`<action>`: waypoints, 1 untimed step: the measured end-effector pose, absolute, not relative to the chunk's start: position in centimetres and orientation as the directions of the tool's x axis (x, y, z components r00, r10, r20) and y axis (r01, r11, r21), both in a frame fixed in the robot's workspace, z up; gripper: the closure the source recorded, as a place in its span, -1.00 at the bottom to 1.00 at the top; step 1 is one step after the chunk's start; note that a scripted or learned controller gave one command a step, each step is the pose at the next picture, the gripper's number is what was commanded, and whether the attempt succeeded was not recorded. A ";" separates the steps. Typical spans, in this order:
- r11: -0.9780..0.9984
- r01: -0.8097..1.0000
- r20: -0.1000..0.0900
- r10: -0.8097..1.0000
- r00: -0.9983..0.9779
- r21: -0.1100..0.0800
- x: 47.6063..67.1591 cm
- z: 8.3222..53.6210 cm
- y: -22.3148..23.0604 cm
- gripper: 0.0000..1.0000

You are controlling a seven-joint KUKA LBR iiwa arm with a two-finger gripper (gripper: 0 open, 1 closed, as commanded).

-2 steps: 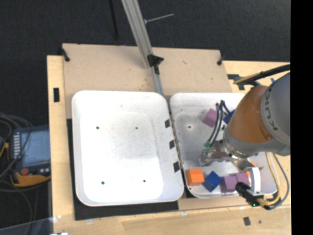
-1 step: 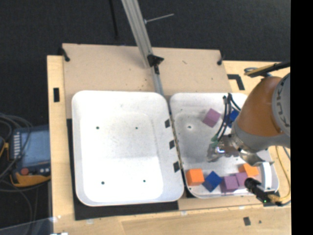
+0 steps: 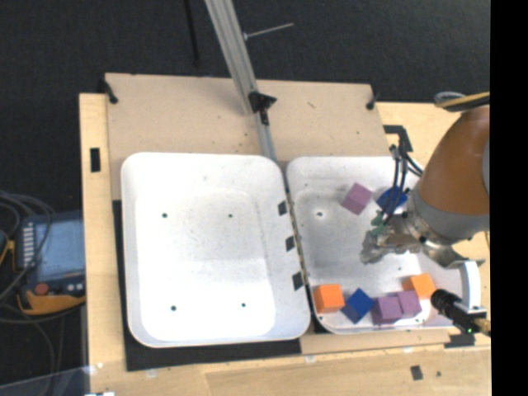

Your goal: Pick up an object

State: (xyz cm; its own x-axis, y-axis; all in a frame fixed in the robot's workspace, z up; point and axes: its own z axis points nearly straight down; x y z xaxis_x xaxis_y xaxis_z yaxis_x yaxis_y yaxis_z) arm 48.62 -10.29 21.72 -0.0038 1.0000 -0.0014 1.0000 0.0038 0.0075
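Light wooden bench (image 3: 206, 110) on a dark floor, w/ a paler board laid across its back half. Two shallow white bins side by side on it: left bin (image 3: 140, 221) and right bin (image 3: 318, 180), rims touching in the middle. A slanted metal rail (image 3: 235, 48) runs from the top of the view down to the seam between the bins. Off the bench's left edge sits a handheld control unit w/ a screen (image 3: 54, 250), cables beside it.

Blocks are all in the right bin. A purple block (image 3: 357, 197) lies alone near the back, tilted, w/ a blue block (image 3: 389, 198) just right of it, partly under the arm. Along the front wall, l to r: orange block (image 3: 329, 297), blue block (image 3: 358, 304) touching it, then two purple blocks (image 3: 394, 307) pressed together, and another orange block (image 3: 421, 285) just behind those, by the arm.

Arm enters from the right, orange band over grey wrist. Gripper (image 3: 379, 244) is low over the bin's middle, between the back blocks and the front row. Its tips are a blurred dark cluster, so can't tell if the fingers are open or closed; nothing visibly between them.
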 end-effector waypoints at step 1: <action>0.005 1.000 -0.001 1.000 -0.005 0.007 48.9 26.0 -10.3 1.00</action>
State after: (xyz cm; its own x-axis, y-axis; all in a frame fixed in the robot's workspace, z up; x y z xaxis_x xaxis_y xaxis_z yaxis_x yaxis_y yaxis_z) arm 48.89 -10.29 26.04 -0.0050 1.0000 -0.0013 1.0000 0.0050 0.0067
